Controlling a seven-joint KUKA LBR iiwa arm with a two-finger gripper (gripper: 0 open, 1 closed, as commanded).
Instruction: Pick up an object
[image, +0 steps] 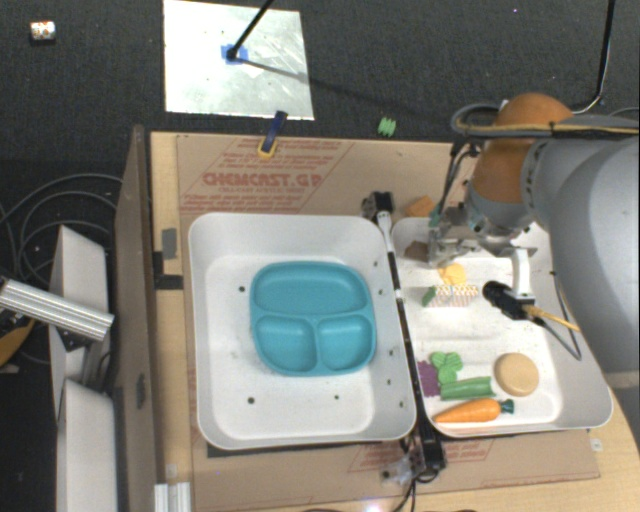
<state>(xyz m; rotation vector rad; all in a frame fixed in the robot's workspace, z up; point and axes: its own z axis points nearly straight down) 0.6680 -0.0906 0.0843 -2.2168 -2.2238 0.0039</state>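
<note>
The right bin (585, 395) holds several toy foods. A yellow piece (455, 272) lies near its far left, with a pale speckled piece with a green end (452, 292) just in front of it. At the near end are an orange carrot (468, 410), a long green piece (467, 386), a small green piece (447, 361), a purple piece (428, 378) and a tan round disc (517, 374). My gripper (443, 247) hangs low over the far left part of this bin, right behind the yellow piece. Nothing shows between its tips.
The left bin (225, 400) holds a blue divided plate (312, 317). The two bins meet along a black-edged rim (398, 310). A small orange thing (420, 207) lies on the bench behind the right bin. The arm's grey bulk covers the bin's far right.
</note>
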